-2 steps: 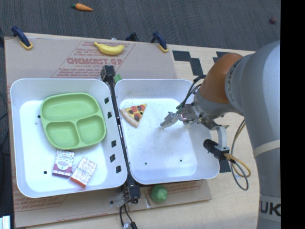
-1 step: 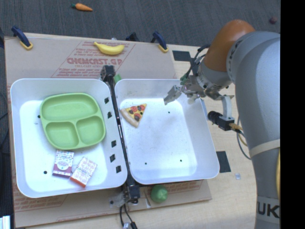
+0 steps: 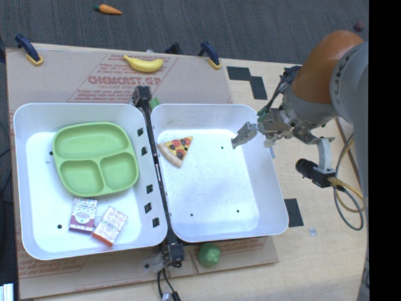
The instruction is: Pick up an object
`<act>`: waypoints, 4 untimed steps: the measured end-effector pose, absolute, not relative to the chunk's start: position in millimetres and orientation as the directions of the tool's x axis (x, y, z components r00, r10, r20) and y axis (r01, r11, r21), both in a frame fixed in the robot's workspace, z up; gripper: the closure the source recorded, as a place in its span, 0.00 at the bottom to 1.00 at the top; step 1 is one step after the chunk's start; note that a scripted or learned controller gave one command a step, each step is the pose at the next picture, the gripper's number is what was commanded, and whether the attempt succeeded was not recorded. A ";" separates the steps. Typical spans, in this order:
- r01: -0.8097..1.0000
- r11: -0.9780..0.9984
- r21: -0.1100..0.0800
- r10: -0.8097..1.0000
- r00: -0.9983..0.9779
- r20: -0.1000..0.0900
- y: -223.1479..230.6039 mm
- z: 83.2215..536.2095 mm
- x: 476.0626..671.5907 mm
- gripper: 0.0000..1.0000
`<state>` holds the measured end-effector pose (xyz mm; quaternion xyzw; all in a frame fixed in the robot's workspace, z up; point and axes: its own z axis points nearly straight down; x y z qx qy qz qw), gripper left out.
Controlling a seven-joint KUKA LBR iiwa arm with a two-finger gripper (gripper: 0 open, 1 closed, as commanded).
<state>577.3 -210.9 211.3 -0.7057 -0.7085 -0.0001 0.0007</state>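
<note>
A toy pizza slice (image 3: 176, 149) lies in the right bin (image 3: 250, 187) near its upper left corner. The left bin (image 3: 28, 187) holds a green divided plate (image 3: 95, 156) and two small snack packets (image 3: 83, 214) (image 3: 110, 224) near its front. My gripper (image 3: 245, 134) hovers over the right bin's upper right part, well to the right of the pizza slice. Nothing shows between its fingers.
A toy banana (image 3: 144, 62) lies on the cardboard behind the bins. A green ball (image 3: 209, 254) sits on the bench in front of the right bin. An orange carrot (image 3: 109, 9) lies on the floor at the back. Blue clamps (image 3: 29, 49) hold the cardboard's rear edge.
</note>
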 end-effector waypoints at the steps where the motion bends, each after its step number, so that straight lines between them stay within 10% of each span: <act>1: 1.000 0.006 -0.002 1.000 -0.006 0.000 -210.7 91.7 536.0 0.00; 2: 1.000 0.009 -0.003 1.000 -0.009 0.000 -210.5 102.0 536.5 1.00; 3: 1.000 0.010 -0.004 1.000 -0.010 0.000 -210.6 101.9 536.4 0.00; 4: 1.000 0.004 -0.001 1.000 -0.004 0.001 -211.1 132.2 560.2 0.00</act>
